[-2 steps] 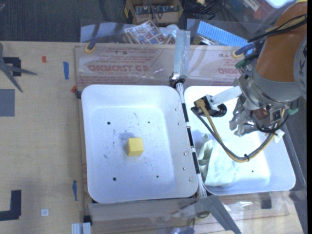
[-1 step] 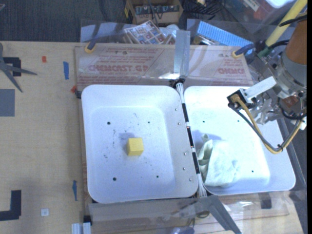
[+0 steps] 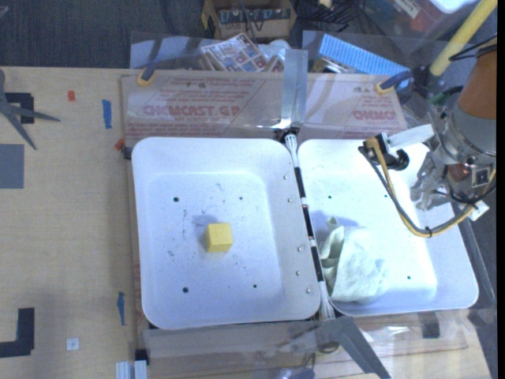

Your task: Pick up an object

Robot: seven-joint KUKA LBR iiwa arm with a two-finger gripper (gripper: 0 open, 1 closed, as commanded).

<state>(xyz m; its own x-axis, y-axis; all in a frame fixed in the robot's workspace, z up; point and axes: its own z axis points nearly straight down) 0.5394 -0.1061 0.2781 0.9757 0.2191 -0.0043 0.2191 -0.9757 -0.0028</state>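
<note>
A small yellow cube (image 3: pixel 218 237) lies near the middle of the left bin (image 3: pixel 158 172). A crumpled pale cloth (image 3: pixel 353 264) rests in the right bin (image 3: pixel 355 164), against its left wall and front. My gripper (image 3: pixel 432 192) hangs over the right side of the right bin, well right of the cloth and far from the cube. Nothing is visible between its fingers. A yellow cable (image 3: pixel 394 192) loops from the wrist across the bin.
The divider (image 3: pixel 302 212) between the two bins runs down the centre. Clear plastic sheeting with red print (image 3: pixel 205 109) stands behind the bins. Cardboard bench surface (image 3: pixel 63 212) lies to the left, with blue tape marks.
</note>
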